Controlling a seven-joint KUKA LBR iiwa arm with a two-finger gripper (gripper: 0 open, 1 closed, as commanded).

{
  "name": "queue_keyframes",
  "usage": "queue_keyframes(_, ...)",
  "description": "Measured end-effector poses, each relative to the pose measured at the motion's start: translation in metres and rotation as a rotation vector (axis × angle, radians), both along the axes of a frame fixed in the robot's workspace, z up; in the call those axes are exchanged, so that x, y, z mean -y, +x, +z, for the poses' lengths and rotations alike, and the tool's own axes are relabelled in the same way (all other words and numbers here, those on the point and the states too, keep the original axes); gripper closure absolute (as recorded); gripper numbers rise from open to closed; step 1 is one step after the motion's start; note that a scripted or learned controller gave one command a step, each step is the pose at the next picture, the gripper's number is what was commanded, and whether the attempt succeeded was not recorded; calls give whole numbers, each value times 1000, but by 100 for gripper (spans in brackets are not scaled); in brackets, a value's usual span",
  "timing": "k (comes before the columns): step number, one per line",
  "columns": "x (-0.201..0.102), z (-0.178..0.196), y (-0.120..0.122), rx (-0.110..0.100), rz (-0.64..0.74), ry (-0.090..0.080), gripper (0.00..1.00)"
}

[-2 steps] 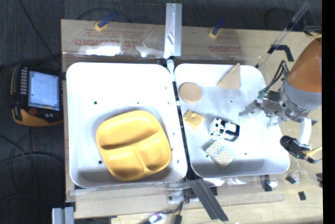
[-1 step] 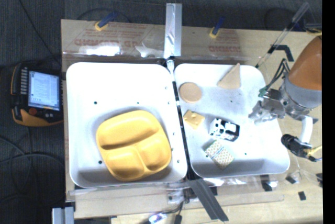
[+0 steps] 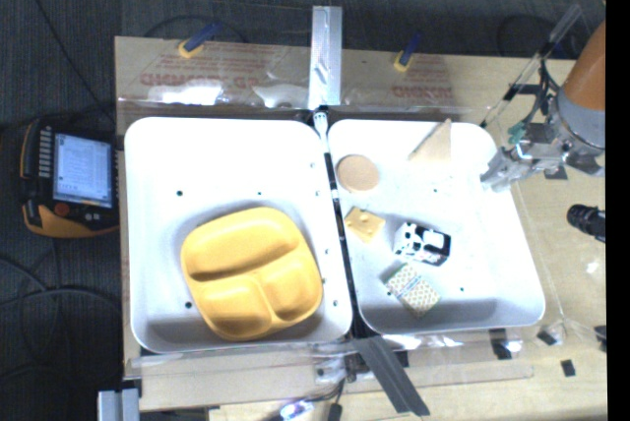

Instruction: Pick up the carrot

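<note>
Grey metal bar (image 3: 396,382) sits at bottom centre of the frame, at the front edge of the bench (image 3: 556,252). Far left, off the bench, is an orange-and-black handheld pendant (image 3: 69,175) with a lit screen, on dark floor.

The left bin (image 3: 148,146) holds one thing: a yellow divided plate (image 3: 253,271), lying flat in its lower middle and angled a bit. Upper centre, an upright metal strip (image 3: 326,55) stands above the seam between the bins.

The right bin (image 3: 497,286) holds five small items:
- Round tan disc (image 3: 357,173) at its upper left, near the seam.
- Yellow chunk (image 3: 363,225) just below the disc.
- Black-and-white item (image 3: 423,243) in the centre.
- Patterned square packet (image 3: 413,290) below that, close but apart.
- Carrot (image 3: 434,143) at upper centre. This is taken to be the pale tapered wedge, wide end down and tip pointing to the upper right; the colour is washed out, so the identification is not certain. It lies alone on the bin floor, with nothing touching it.

The gripper (image 3: 502,169) is at the right bin's upper right rim, right of the carrot and apart from it. It is too blurred to tell whether it is open or closed, and nothing is seen held. The arm (image 3: 591,80), with its orange band, enters at the right edge.
</note>
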State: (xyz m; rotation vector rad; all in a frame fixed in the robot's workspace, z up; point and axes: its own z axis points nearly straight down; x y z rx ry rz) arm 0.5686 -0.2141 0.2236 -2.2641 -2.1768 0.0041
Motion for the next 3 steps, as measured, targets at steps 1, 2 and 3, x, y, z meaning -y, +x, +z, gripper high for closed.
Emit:
queue_keyframes(1,6,32,68,1,162,-3,100)
queue_keyframes(2,8,22,47,1,419,-1,100)
queue_keyframes(3,8,47,97,4,671,-3,100)
